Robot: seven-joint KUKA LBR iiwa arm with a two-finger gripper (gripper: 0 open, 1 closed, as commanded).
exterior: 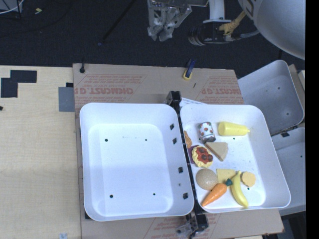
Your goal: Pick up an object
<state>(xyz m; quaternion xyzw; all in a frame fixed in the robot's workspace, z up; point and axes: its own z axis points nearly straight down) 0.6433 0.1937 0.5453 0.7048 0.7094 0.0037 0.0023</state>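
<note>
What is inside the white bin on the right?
The right bin holds toy food: a carrot, a banana, a small can, a pizza slice, a yellow corn-like piece and more. Whatever lies beneath them is covered.

The arm [279, 14] was a bulky, smooth grey shell, its gripper [164, 16] a cluster of bare metal with a yellow cable [232, 24] behind.

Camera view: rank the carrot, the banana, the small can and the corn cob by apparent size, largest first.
1. Corn cob and banana: too alike to separate.
2. Carrot, slightly smaller.
3. Small can, smallest.
All lie in the right bin.
</note>
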